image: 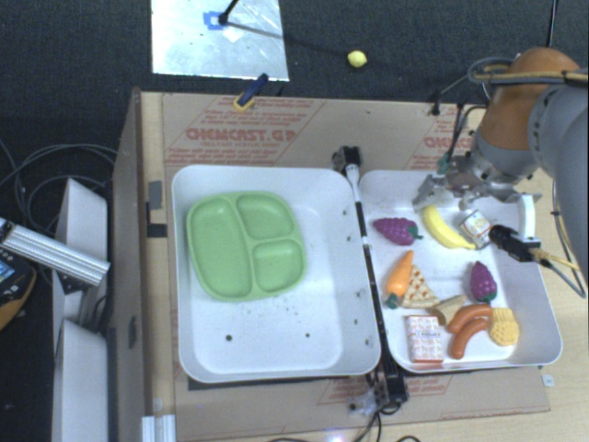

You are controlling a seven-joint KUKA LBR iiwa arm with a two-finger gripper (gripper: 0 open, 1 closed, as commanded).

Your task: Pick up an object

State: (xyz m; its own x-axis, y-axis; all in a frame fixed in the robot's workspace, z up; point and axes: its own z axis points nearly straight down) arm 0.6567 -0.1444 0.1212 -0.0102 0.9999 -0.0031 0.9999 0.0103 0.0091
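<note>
Hovering over the upper part of the right-hand shallow white bin (pixel 550 337), the grey arm with its orange band (pixel 515 109) looks to be in the approach step: nothing is lifted yet, and the pincer (pixel 457 184) hangs just above the toy food. Whether it is spread or pressed together I cannot tell from this slanted angle; only some metal parts show under the wrist, and nothing is visibly pinched.

Nearest to it lies the yellow plastic banana (pixel 444 229), just below and slightly left of the pincer in the frame, curving toward lower right. Beside the banana, to its right, sits a small silvery box-like piece (pixel 476 224). A purple plastic grape bunch (pixel 395 230) rests further left, near the bin's dividing edge. Lower down, well apart from the pincer, lie an orange plastic carrot (pixel 399 275) and a second purple grape cluster (pixel 482 281).

By my reckoning the banana is the likely target. The next move calls for a short descent, lining up across the banana's narrow width and avoiding the silvery piece alongside.

The left bin (pixel 198 348) in mid-frame holds a green divided plastic plate (pixel 245 244).
</note>
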